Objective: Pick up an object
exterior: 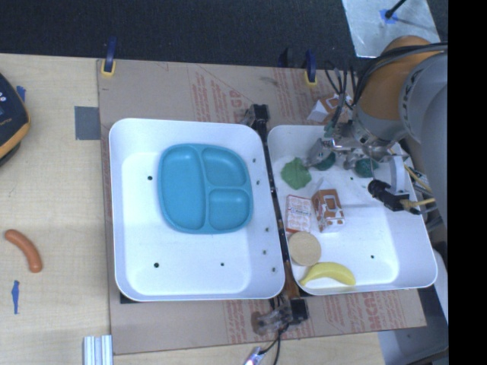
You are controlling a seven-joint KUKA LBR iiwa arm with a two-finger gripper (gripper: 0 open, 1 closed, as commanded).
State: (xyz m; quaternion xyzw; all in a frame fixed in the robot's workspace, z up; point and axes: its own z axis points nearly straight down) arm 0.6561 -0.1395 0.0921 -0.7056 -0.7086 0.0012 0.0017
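The right bin (407,261) holds a green leafy piece (295,174), two small brown-and-white packets (298,213) (329,208), a round tan disc (304,247) and a yellow banana (329,274) at the front edge. My gripper (344,161) hangs over the back of this bin, to the right of the green piece and behind the packets. Its two dark-tipped fingers (323,157) stand apart, open, with bare white bin floor between them. Nothing is held.
The left bin (137,280) carries a blue divided plate (204,187). A sausage-shaped toy (24,249) lies on the bench at far left, with a yellow-and-black device (9,116) behind it. Cables and a black part (392,196) trail from the wrist over the right bin's right side.
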